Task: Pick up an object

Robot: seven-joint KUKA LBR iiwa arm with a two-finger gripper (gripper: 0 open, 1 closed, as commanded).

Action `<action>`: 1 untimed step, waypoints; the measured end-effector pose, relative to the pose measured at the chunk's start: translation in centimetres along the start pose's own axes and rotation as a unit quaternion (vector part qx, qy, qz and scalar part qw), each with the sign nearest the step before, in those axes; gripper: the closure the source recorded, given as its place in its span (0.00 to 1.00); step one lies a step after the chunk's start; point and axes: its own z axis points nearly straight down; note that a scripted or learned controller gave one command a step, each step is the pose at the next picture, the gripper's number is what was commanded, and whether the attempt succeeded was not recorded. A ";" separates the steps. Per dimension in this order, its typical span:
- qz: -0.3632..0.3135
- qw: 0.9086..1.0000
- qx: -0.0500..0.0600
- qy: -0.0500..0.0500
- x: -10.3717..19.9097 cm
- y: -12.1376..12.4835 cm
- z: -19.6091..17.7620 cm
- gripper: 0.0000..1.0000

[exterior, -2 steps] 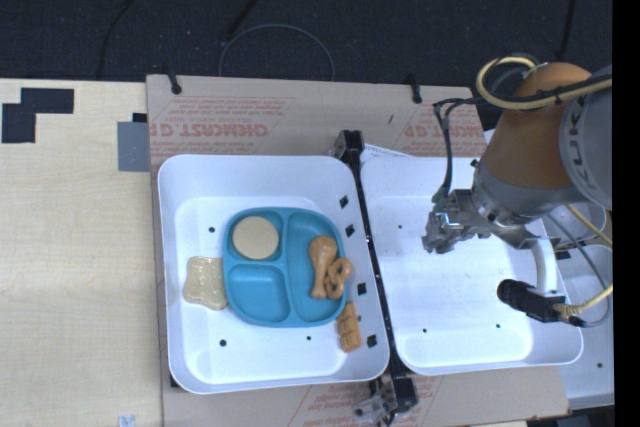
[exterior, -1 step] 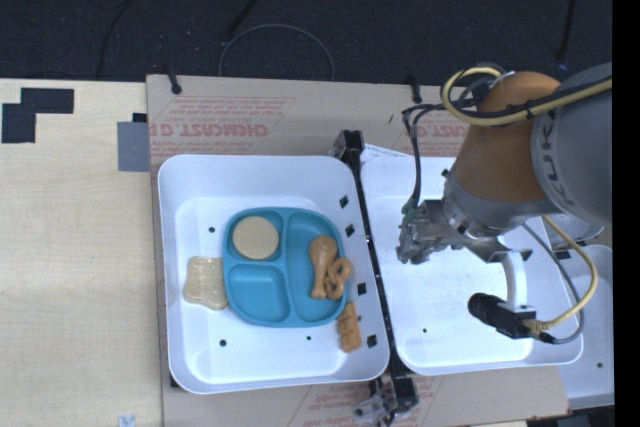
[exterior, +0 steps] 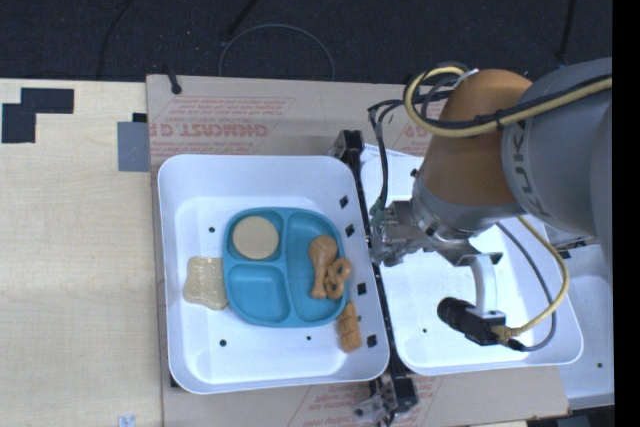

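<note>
In the left bin (exterior: 190,185) lies a blue divided tray (exterior: 265,295). A round tan disc (exterior: 254,237) sits in its upper left compartment. A brown pretzel-like piece (exterior: 328,267) rests in its right compartment. Off the tray's left edge is a pale bread-like piece (exterior: 205,281), and a small brown chunk (exterior: 349,327) lies by its lower right corner. My gripper (exterior: 384,244) hangs low over the left edge of the right bin (exterior: 420,355), close to the divider, mostly hidden under the arm's wrist.
The big grey and orange arm (exterior: 480,155) covers much of the right bin. Yellow and black cables (exterior: 545,300) loop off it, and a black part (exterior: 470,319) hangs over that bin's floor. Cardboard (exterior: 240,120) lies under both bins.
</note>
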 end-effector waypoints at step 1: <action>0.001 1.000 0.001 0.000 5.0 -0.7 0.4 1.00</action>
